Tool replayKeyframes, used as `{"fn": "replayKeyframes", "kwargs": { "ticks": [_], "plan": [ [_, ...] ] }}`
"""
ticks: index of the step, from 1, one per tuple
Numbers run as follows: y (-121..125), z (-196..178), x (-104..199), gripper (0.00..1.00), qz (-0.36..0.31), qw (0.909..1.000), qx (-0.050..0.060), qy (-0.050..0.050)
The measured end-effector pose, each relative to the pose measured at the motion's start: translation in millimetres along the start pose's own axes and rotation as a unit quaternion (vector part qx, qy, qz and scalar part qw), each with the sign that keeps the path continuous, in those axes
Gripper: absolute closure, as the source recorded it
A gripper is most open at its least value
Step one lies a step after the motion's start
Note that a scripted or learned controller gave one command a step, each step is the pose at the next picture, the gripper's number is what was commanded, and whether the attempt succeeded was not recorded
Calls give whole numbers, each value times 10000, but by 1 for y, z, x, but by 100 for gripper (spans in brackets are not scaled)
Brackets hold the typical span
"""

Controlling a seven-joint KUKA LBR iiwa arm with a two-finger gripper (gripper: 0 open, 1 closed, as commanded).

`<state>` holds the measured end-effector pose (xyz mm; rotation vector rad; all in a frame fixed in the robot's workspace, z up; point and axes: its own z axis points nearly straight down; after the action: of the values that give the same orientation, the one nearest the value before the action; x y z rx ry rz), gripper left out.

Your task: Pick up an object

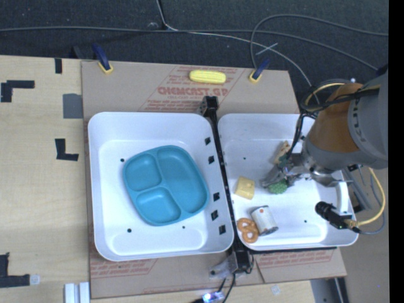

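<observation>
Nearest, pretzel (247, 230) and can (264, 219) are lying at seven o'clock from gripper (282, 177), which is hovering over a green object (276, 185) (jaw state: cannot tell).

You see a small green object (276, 185) in the right bin's middle. A yellow wedge (245, 187) lies just left of it.
</observation>
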<state>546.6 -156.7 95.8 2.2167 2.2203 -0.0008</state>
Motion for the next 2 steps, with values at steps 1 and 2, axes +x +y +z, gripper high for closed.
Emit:
{"fn": "replayKeyframes", "kwargs": {
  "ticks": [1, 2],
  "plan": [
    [4, -43, -2, 100, 3, 10000, 0, 13],
    [11, -92, -10, 100, 5, 10000, -4, 10]
  ]
}}
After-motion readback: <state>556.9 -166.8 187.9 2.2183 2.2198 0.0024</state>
